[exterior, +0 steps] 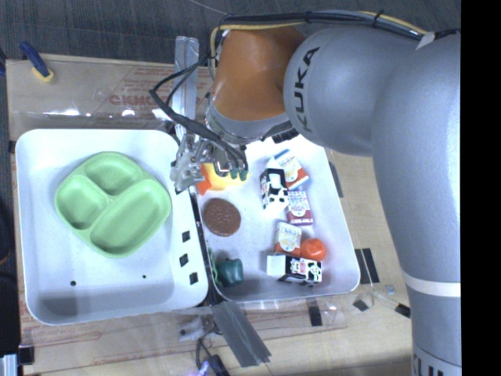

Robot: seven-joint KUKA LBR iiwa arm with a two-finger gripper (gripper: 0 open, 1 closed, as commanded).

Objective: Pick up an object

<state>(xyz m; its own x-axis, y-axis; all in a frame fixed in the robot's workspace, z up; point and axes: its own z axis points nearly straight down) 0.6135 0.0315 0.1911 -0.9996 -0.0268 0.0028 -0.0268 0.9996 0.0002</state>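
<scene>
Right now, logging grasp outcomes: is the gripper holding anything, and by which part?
Cannot be told. The gripper is low over a yellow-orange object in the right bin, but no grasp is visible.

Both white bins [31, 210] are viewed from above, at a slant. The gripper [205, 163] is seen near the frame's centre.

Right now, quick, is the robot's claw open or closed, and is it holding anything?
Gripper: low in the right white bin, over a yellow and orange toy; open, closed or holding cannot be told.
</scene>
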